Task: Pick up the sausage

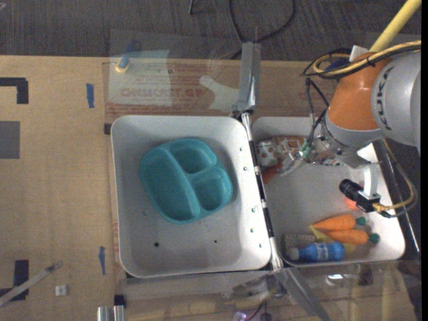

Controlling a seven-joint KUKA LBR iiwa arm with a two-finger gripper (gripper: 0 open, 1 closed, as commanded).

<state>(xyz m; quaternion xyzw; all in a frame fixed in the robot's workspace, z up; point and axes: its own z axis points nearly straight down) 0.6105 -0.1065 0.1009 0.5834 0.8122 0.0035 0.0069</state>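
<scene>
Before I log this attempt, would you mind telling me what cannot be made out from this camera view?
- End effector: small and blurred under the wrist in the camera view; whether it is open or shut cannot be told.
- Sausage: possibly the reddish bit at the right bin's left wall, too blurred to confirm.
- Items near the blue bottle: partly hidden by the bin's front rim.
- Arm: cut off by the right edge.

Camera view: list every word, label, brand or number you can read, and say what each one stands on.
"KUK", vertical letters cut off at the picture's edge, on the grey arm.
Pale lettering on the clear sheet beyond the left bin: too blurred to read.
Label on the blue bottle in the right bin: too small to read.
</scene>
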